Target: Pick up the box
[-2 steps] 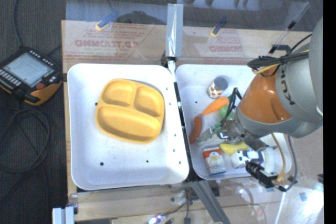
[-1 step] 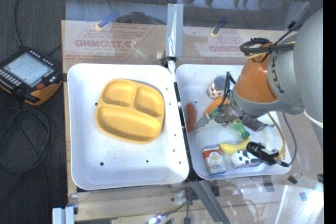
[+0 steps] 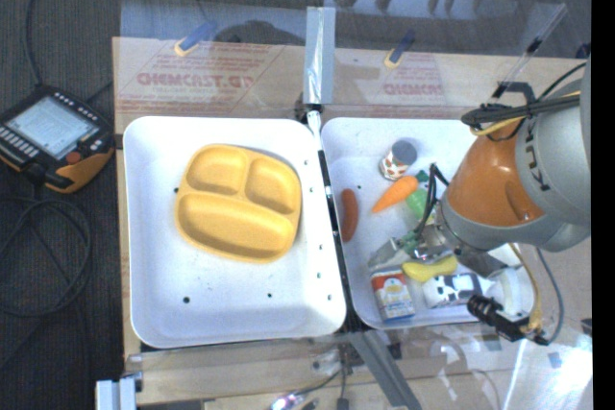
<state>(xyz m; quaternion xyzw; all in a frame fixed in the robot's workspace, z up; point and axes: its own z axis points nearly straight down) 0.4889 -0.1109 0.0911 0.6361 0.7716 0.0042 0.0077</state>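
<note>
A small box [image 3: 393, 295] with a red and white top lies flat at the front edge of the right bin [image 3: 365, 163]. My gripper [image 3: 402, 248] hangs low over that bin, just behind the box and slightly to its right. It is close above a yellow banana [image 3: 429, 268]. The grey arm with its orange band [image 3: 490, 187] comes in from the right and hides the bin's right part. I see nothing held in the gripper.
The right bin also holds a brown sausage [image 3: 349, 212], an orange carrot [image 3: 398, 193], a small can [image 3: 397, 157], a green item [image 3: 417, 204] and a black-and-white packet [image 3: 452, 289]. In the left bin [image 3: 154, 293] lies a yellow divided plate [image 3: 239, 202].
</note>
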